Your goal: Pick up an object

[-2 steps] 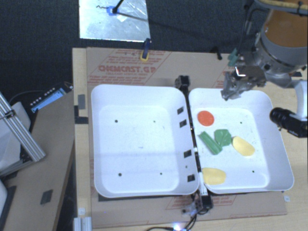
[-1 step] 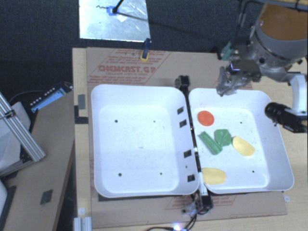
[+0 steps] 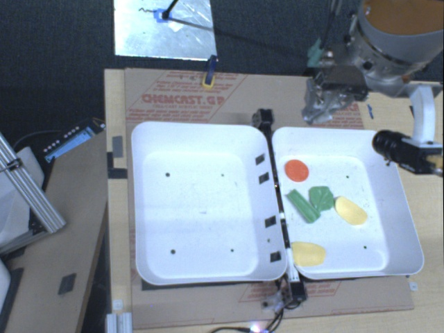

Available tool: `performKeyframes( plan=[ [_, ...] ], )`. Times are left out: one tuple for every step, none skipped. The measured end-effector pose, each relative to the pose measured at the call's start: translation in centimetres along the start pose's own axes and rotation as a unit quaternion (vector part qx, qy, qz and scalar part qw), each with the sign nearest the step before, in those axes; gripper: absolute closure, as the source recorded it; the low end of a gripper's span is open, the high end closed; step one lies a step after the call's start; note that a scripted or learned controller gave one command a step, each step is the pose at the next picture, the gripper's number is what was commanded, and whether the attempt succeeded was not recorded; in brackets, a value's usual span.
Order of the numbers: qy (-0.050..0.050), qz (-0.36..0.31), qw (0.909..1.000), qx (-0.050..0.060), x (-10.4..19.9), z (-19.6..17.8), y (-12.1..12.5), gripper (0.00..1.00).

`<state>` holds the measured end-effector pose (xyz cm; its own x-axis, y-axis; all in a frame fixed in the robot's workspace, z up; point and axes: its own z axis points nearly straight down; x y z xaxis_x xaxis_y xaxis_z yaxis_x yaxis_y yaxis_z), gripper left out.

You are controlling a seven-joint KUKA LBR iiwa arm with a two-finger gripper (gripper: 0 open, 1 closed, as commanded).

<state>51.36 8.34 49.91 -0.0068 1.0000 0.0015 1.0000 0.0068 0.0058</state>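
**Approach stage: nothing picked yet**

Starting at the left: a bare left bin [image 3: 201, 207], white, shallow, speckled with a few dark dots. Across the hinge, the right bin [image 3: 388, 255] with all the candidates: an orange disc [image 3: 297, 170] near the back, a green strip [image 3: 302, 205] touching a green leaf shape [image 3: 321, 197], a yellow oval [image 3: 351, 211] just beside the leaf, a second yellow piece [image 3: 308, 254] near the front wall. Farther right and behind the bin's far rim, the gripper [image 3: 325, 109], raised, pinching nothing; spread or pressed together, impossible to tell. Judged next: swing forward over the right bin, descend on one item, probably the isolated orange disc. Underneath, a cardboard sheet [image 3: 182, 92] on a pale bench [image 3: 76, 179]; dark carpet [image 3: 55, 40] beyond.
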Motion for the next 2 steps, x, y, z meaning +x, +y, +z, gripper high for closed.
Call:
performKeyframes(
  plan=[
    [0.000,0.000,1.0000,0.000,2.2,-3.8,-0.6,1.00],
    [-0.001,0.005,1.0000,0.001,-2.4,-3.5,4.7,1.00]
  ],
)
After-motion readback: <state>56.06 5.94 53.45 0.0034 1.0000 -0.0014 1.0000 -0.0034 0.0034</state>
